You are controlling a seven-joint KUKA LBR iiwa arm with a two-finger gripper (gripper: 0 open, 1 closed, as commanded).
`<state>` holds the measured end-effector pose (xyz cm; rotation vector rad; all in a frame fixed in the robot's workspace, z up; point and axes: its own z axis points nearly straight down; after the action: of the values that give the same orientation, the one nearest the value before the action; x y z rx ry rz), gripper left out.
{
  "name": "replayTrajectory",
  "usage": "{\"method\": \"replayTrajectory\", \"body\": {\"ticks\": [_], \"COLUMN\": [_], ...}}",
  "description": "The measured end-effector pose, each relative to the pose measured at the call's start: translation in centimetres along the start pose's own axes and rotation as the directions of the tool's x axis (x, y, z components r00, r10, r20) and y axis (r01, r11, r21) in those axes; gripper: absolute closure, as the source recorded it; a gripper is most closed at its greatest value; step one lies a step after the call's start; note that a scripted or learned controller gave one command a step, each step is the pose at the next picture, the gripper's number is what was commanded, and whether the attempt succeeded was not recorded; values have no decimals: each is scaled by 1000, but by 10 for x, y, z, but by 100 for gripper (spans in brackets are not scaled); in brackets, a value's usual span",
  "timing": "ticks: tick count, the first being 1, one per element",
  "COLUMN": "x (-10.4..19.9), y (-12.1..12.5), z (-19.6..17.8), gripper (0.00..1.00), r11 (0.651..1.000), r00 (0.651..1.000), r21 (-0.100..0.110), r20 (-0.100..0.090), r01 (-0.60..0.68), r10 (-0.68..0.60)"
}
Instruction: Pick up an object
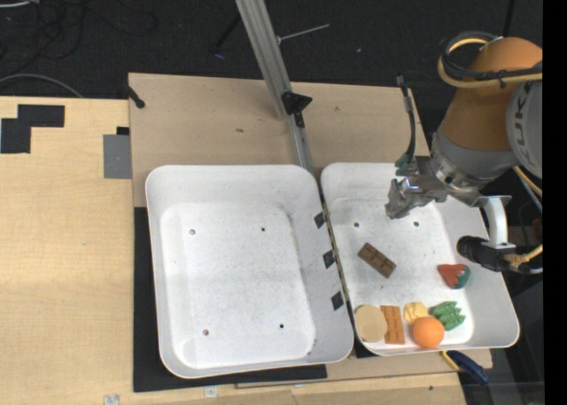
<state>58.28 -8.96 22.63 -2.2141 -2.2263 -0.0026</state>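
Note:
The right bin [496, 328] holds several toy foods. A brown chocolate bar [376, 260] lies near its middle. A red piece with a green tip [454, 276] sits at the right wall. Along the front wall lie a tan bread slice [371, 323], an orange-brown slab [392, 324], a yellow piece [415, 311], an orange ball [428, 332] and a green piece [448, 315]. My gripper [401, 202] hangs over the back of this bin, behind and slightly right of the chocolate bar, with nothing seen between its fingers.
The left bin [232, 266] lies beside the right one, with black clips [329, 258] along their shared wall. A slanted metal rail [266, 49] rises behind the bins. The grey arm with its orange band [483, 120] comes in from the right.

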Motion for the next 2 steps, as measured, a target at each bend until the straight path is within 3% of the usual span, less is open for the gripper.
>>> {"method": "replayTrajectory", "body": {"ticks": [2], "x": [102], "y": [34], "z": [1], "gripper": [100], "r11": [1000], "r00": [1000], "r21": [1], "r20": [0], "r01": [-1], "r10": [1]}}
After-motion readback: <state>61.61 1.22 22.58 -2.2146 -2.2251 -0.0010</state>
